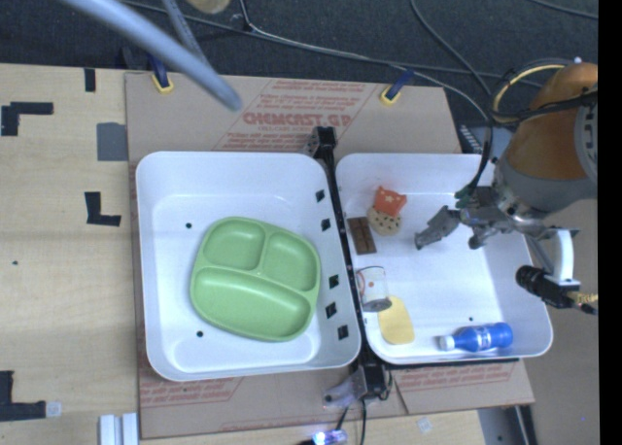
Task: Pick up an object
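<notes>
You have one smooth green three-compartment plate (257,278) in the left bin (155,190); the right bin (505,273) holds one blue bottle (476,338), an orange block (390,200) (perhaps foam); the gripper (437,229) hovers, fingers seemingly empty, aperture unclear.

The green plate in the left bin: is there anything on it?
No. The green plate has three hollows, and all three show bare green. It lies flat in the left bin. Whatever may sit beneath the plate is covered and cannot be seen.
</notes>
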Motion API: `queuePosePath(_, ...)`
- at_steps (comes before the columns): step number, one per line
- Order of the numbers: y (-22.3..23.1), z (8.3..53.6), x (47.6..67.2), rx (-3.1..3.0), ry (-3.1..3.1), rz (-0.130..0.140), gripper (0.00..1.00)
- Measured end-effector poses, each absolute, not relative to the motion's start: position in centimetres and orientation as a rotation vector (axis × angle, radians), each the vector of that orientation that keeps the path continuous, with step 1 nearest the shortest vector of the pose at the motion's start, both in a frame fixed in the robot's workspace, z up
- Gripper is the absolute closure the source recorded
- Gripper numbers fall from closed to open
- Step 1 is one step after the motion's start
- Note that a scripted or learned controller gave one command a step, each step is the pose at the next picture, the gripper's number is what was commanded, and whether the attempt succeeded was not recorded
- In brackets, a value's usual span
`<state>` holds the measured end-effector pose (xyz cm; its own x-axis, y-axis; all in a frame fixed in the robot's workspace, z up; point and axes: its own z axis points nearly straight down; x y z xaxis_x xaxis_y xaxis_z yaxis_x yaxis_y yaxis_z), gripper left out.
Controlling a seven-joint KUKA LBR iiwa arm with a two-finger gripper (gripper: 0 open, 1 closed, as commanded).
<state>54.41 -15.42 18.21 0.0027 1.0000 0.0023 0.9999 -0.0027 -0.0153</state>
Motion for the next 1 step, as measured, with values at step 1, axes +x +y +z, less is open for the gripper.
queuePosePath(1, -15.37, 18.98, 54.73, -2.219, -2.222, 0.002, 0.0)
